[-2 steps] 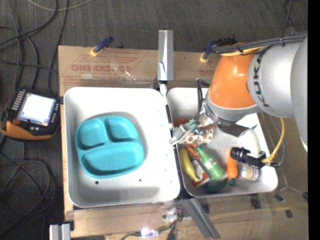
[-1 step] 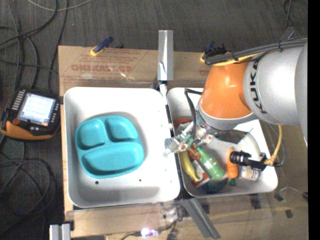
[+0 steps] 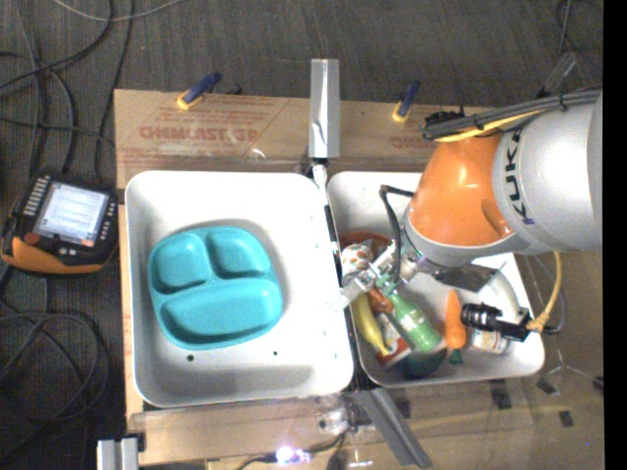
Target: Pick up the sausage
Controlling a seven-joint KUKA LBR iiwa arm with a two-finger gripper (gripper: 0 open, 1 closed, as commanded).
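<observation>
Tool (image 3: 377,284) hangs near right bin's (image 3: 343,253) left wall.

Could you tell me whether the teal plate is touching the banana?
Apart: the camera view shows the teal plate in the left bin, the banana in the right bin.

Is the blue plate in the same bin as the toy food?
No, the blue plate lies in the left bin, while the toy food is piled in the right bin.

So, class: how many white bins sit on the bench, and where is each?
2. The left bin holds a teal divided plate. The right bin holds toy food under the arm, which may hide more items.
</observation>
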